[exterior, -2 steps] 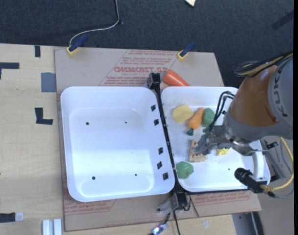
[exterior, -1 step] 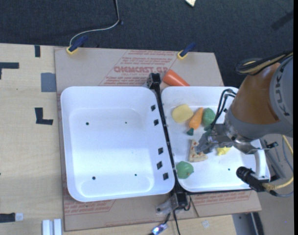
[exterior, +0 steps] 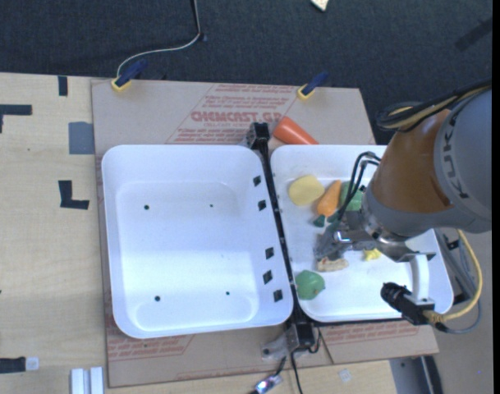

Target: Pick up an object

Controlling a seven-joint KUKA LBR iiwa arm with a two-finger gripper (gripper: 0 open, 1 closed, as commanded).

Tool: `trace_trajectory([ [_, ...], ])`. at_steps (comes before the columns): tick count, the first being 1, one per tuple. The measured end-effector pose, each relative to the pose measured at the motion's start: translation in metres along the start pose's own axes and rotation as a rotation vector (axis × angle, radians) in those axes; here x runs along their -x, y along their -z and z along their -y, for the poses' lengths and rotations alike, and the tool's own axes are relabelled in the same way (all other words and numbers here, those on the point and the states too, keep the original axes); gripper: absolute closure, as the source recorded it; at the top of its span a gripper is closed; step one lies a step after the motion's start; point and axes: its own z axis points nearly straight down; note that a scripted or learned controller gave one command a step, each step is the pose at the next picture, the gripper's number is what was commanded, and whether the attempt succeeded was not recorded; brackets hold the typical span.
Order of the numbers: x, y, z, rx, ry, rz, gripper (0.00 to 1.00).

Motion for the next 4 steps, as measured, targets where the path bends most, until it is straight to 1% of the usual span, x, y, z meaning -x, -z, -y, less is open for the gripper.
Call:
trace_trajectory([
  [1,-0.056,0.017,0.000,0.002,0.005,-0.001,1.00],
  [2,-0.060,0.007,0.000,0.000,-0.001,0.001,1.00],
  [3,-0.133,0.059,0.000,0.004,0.004,0.000,1.00],
  [4,-0.151,0.061,-0.105,0.010,0.003,0.001,1.00],
])
